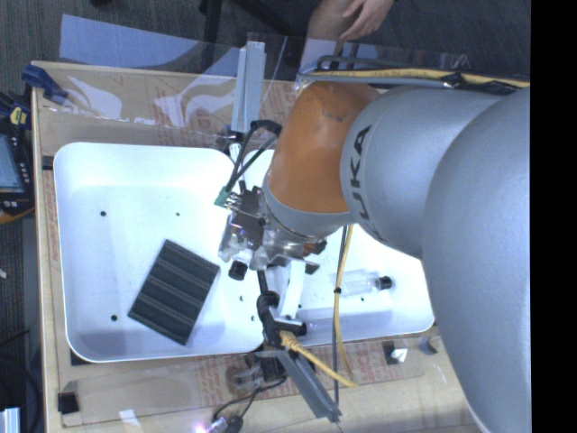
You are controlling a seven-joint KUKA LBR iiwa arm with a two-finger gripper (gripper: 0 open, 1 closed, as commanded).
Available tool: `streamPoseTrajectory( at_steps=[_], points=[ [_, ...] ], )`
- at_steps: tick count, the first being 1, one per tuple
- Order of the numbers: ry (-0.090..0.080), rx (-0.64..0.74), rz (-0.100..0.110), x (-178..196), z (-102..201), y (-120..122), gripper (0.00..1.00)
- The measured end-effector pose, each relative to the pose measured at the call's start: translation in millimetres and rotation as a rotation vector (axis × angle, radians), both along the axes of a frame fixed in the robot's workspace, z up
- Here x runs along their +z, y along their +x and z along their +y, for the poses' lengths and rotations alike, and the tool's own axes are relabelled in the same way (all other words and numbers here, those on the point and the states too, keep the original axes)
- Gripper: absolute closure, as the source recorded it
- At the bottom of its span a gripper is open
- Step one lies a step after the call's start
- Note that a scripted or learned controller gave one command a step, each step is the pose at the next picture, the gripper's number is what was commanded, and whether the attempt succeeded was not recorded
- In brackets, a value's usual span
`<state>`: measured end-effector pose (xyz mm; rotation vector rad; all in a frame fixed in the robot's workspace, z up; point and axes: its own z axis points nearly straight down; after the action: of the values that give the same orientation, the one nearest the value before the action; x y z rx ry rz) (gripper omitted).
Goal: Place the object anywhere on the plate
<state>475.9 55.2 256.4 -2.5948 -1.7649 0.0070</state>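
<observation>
A dark ribbed rectangular plate [174,291] lies flat and skewed in the lower middle of the left bin [90,179]. My gripper [245,258] hangs over the divide between the two bins, just right of the plate's upper corner and apart from it. The orange-banded wrist [311,152] and grey arm [451,242] cover most of the right bin. A clear syringe-like object with a black tip [365,284] lies in the right bin [397,318], to the right of the gripper. Nothing shows in the gripper's grasp from this angle.
A metal post [251,79] stands behind the bins. A yellow cable [311,359] and black fittings run along the front edge of the bench. A person's hand [365,7] and a chair base sit beyond the bench. A screen device [11,165] is at the left edge.
</observation>
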Motion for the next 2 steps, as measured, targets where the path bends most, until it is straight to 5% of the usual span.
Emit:
streamPoseTrajectory(
  at_steps=[1, 2],
  points=[
    [0.001, 0.174, 0.000, -49.8, 29.3, 109.4, 1.00],
    [-0.001, -0.261, -0.002, 28.0, 108.1, 86.6, 1.00]
  ],
)
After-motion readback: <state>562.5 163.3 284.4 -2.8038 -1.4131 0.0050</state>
